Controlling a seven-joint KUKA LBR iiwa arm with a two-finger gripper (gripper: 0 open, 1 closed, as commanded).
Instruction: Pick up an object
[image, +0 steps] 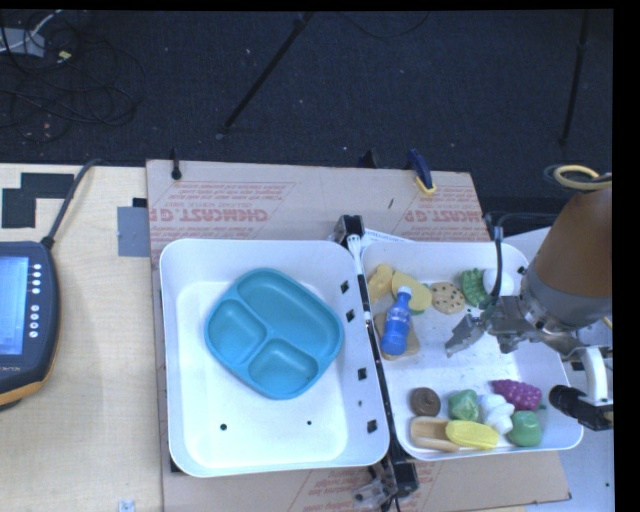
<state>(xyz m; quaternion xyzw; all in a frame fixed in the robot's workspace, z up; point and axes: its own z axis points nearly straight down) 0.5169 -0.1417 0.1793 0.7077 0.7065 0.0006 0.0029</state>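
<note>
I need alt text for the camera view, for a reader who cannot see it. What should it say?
A grey robot arm reaches from the right, its gripper low over the right bin of toy food, beside a small blue bottle. The left bin holds a blue divided plate.

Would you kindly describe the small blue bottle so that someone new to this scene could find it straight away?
Look at the right bin, the one crowded with toy food, not the left bin holding the blue tray. The bottle lies against that bin's left wall, just below some yellow pieces and left of a cookie. It is the sole blue item in that bin.
</note>
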